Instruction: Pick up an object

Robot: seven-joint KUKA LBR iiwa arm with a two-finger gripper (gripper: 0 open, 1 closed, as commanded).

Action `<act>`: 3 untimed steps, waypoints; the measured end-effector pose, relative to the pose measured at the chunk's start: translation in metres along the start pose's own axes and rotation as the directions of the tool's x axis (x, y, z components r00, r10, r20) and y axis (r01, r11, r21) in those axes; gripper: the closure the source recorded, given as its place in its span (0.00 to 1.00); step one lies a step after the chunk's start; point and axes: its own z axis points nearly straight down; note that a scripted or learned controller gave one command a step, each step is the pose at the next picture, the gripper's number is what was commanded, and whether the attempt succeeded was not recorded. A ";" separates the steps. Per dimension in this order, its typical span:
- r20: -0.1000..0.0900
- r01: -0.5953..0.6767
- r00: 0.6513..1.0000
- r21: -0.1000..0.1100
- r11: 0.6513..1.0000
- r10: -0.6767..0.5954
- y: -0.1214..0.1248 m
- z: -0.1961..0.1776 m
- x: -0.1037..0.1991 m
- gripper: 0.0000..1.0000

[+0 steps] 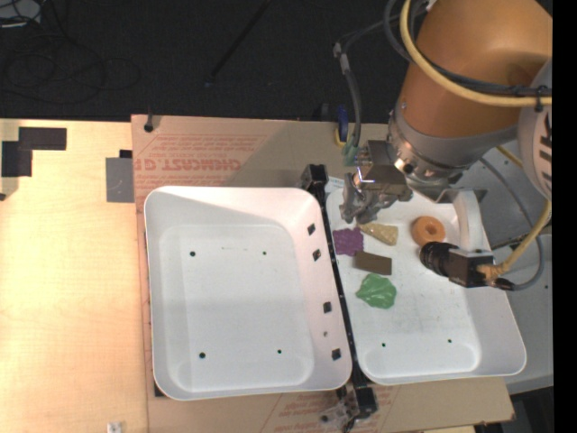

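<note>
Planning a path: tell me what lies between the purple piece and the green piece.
The brown block lies between the purple piece and green piece, in the camera view.

Purple lump (348, 240), tan wedge (381, 234), brown block (372, 262), green blob (376, 291), orange ring (428, 231) clustered.

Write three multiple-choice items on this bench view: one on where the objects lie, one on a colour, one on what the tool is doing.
1. Which bin holds the loose objects?
A. the left bin
B. the right bin
C. both bins

2. What colour is the crumpled piece nearest the camera?
A. green
B. blue
C. red

3. How does the tool stand?
A. lifted clear above the left bin
B. resting on the cardboard in front
C. low at the right bin's far left corner

Key: 1 B, the purple piece, brown block and doughnut all lie in the right bin. 2 A, the green piece lies nearest. 3 C, the tool sits just beyond the purple piece.
</note>
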 end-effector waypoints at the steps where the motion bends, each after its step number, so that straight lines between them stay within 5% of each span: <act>1: 0.001 -0.007 1.000 0.010 1.000 0.007 -0.055 -0.001 -0.016 1.00; 3: -0.001 0.001 1.000 0.001 1.000 -0.001 -0.052 -0.155 0.054 1.00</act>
